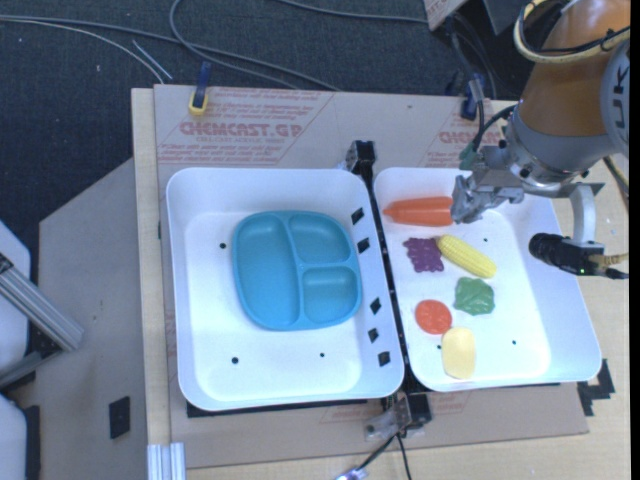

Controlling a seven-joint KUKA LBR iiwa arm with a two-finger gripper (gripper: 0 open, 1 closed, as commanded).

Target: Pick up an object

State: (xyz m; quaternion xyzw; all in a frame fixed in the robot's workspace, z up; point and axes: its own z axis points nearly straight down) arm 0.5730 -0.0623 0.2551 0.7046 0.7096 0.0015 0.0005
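Blue divided tray (pixel 296 269) in left bin (pixel 200 358) — cables (pixel 240 8), maybe clamps, nr bench.

The tool (pixel 467 208) sits at the carrot's (pixel 416 210) end in the right bin (pixel 560 328).

Bright toy colours in white bins

A blue tray (pixel 296 268) lies in one white bin (pixel 200 358); near the grey end effector (pixel 470 206) are an orange carrot (pixel 418 210), purple grapes (pixel 424 254), yellow corn (pixel 467 256), a green leaf (pixel 475 296), a red tomato (pixel 433 316) and a pale yellow piece (pixel 459 352).
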